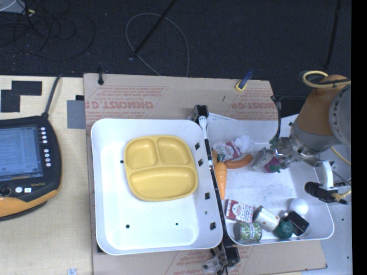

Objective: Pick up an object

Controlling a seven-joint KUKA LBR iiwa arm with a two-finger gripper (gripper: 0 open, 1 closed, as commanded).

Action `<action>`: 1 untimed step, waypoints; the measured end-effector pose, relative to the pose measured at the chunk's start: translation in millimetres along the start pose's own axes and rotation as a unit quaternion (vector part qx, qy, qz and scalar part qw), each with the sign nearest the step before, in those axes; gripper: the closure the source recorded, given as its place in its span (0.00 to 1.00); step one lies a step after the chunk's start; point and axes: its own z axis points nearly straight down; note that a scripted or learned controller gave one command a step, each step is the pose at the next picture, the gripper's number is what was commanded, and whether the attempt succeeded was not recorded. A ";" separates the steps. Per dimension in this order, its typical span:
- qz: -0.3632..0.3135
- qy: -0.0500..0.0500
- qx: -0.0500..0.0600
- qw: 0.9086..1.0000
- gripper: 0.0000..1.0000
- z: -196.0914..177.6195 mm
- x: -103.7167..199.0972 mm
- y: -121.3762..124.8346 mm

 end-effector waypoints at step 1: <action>-0.001 0.002 0.008 1.000 0.00 1.5 39.6 37.9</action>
